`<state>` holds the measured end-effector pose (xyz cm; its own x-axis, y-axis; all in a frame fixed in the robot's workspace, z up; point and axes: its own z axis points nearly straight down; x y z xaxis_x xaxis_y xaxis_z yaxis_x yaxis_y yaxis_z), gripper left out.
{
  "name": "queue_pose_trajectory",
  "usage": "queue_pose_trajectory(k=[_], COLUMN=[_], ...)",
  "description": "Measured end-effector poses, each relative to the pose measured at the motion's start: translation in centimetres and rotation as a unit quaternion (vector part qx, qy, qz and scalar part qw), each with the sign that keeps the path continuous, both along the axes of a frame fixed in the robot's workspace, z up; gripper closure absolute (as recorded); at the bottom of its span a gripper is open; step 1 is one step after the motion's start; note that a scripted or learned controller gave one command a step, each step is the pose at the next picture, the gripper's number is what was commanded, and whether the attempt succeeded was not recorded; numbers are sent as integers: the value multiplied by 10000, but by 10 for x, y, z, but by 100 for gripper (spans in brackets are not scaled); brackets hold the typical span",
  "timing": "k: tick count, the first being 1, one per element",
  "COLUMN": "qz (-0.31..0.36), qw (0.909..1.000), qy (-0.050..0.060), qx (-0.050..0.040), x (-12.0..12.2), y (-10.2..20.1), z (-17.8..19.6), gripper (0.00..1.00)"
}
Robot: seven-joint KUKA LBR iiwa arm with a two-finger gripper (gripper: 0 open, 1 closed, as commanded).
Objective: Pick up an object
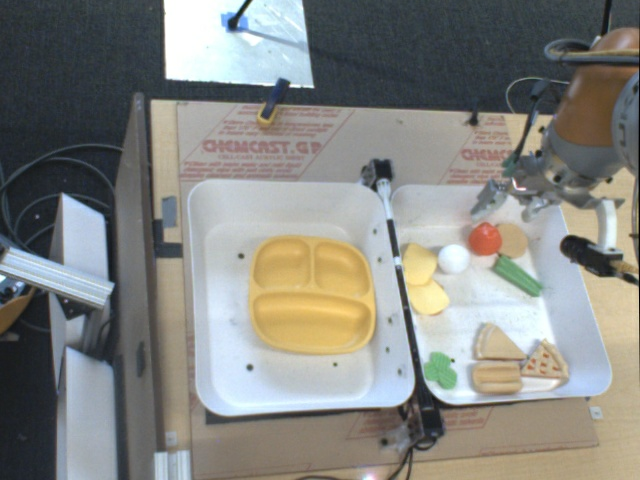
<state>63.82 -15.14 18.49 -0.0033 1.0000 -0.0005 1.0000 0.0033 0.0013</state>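
We look down on a cardboard-covered bench [300, 133] carrying 2 shallow white bins side by side. The left bin [215, 268] holds a yellow divided tray [310, 295] with 3 compartments, lying flat near its middle. The right bin [580, 343] holds the small toy foods. The grey arm [600, 98] with its orange band reaches in from the right, and its gripper [515, 200] hangs over the far edge of the right bin with its 2 fingers spread apart and nothing between them. Just below it we see a red tomato [485, 238] touching a tan round slice [513, 239], with a white ball [453, 258] beside them and a green stick [518, 275] near. 2 pale yellow pieces [422, 278] lie by the divider. Along the near side sit a bread slice [497, 343], a bun [496, 376], a pizza wedge [543, 362] and a small green leafy piece [439, 370].
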Motion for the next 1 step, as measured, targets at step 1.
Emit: queue_pose_trajectory(k=[1], qz=[14], qw=[10000], qy=[25], qx=[10], x=[-5], y=[23], z=[-106], gripper=[0])
